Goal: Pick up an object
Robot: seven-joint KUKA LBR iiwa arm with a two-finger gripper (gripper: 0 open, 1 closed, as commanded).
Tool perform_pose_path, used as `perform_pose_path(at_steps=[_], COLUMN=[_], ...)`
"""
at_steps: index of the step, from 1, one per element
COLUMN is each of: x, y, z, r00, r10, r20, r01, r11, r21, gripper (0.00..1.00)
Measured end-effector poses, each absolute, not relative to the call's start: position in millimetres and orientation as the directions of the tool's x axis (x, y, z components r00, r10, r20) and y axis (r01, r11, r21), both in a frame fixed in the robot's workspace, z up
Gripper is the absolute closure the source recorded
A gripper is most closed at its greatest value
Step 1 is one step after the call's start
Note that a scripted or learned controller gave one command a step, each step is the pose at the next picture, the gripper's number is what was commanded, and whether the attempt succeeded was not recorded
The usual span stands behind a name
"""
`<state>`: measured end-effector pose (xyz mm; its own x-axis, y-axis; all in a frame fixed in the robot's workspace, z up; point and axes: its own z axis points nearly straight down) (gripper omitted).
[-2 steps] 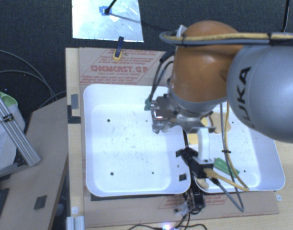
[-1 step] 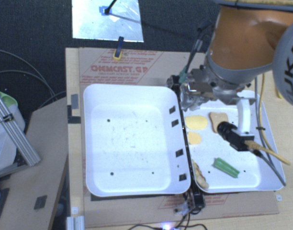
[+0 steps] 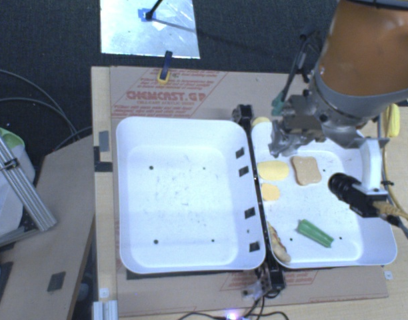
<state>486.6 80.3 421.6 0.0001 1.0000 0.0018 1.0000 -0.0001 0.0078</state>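
Closest to us, lower right of the frame, the right bin (image 3: 354, 245) holds a green piece (image 3: 315, 233) and a tan scrap (image 3: 279, 244) against its left wall. Moving up: a small yellow slice (image 3: 270, 192), a larger yellow slice (image 3: 273, 171), and beside that a toast-like bread slice (image 3: 305, 170). Now the gripper (image 3: 281, 149) hangs low over the bin's upper left, just above the larger yellow slice (my guess for the target). Spread or pinched? I cannot tell from here, and nothing shows held in it. So the pick looks not yet done: closing and lifting remain. A pale yellow lump (image 3: 261, 121) sits by the far rim. The left bin (image 3: 177, 199) lies alongside, and a metal plate (image 3: 147, 32) beyond.
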Motion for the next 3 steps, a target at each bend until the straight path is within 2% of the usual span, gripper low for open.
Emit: perform_pose_path(at_steps=[1,2,3], x=[503.2,503.5,485.9], y=[146.6,142.8,88.3], z=[449.4,459.1,405.3], r00=[-0.009,-0.007,0.004], r10=[1.0,1.0,1.0], r20=[0.004,0.002,-0.001], r01=[1.0,1.0,1.0], r11=[0.009,0.007,-0.004], r21=[0.006,0.006,-0.002], gripper=[1.0,1.0,1.0])
